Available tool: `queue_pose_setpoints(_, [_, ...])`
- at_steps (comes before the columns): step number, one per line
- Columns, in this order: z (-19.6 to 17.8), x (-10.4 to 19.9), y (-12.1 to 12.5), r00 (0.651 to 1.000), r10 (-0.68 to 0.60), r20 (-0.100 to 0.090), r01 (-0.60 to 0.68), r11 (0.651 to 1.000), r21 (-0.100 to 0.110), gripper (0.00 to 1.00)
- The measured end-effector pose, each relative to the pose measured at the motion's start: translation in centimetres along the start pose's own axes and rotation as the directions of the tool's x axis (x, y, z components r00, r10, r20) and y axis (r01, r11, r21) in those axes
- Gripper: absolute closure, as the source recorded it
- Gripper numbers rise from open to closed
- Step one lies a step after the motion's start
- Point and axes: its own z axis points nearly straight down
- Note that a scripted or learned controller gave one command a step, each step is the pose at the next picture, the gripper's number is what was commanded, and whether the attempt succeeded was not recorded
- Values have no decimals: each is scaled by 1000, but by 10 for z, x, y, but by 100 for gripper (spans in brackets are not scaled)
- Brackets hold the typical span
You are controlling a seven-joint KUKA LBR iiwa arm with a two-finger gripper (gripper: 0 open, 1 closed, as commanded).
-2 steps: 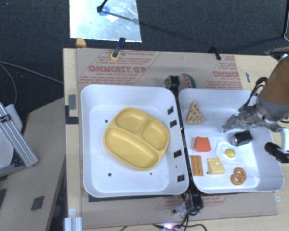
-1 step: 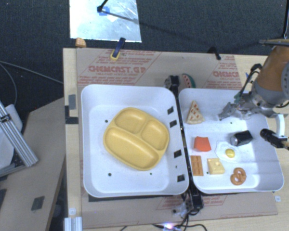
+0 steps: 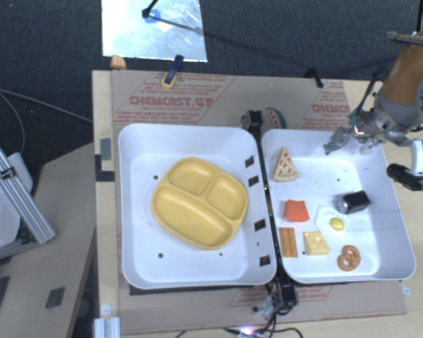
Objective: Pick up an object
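The right bin [image 3: 388,189] holds several toy foods: a waffle wedge [image 3: 285,166], an orange-red piece [image 3: 295,210], a dark can on its side [image 3: 354,202], a fried egg [image 3: 333,224], a brown wafer [image 3: 287,241], a yellow cheese block [image 3: 315,243] and a pretzel [image 3: 349,258]. My gripper [image 3: 352,144] hangs over the far right corner of this bin, above and behind the can. Its fingers are spread open with nothing between them.
A yellow divided plate [image 3: 199,201] lies in the left bin [image 3: 137,153]. Black clips line the seam between the bins [image 3: 261,189]. A black part of the arm [image 3: 405,176] juts over the right bin's right rim. Cardboard [image 3: 197,97] lies under both bins.
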Motion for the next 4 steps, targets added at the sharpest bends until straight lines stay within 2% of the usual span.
queue_pose_setpoints(1, [44, 0, -83, 1000, 7, -4, -7, 1000, 14, 0])
queue_pose_setpoints(2, [41, 90, -39, 1000, -5, -2, 5, 1000, 3, 0])
queue_pose_setpoints(3, [41, 8, -46, 1000, 8, 1, -8, 1000, 4, 0])
queue_pose_setpoints(4, [41, -1, -191, 1000, 11, -5, -11, 1000, 15, 0])
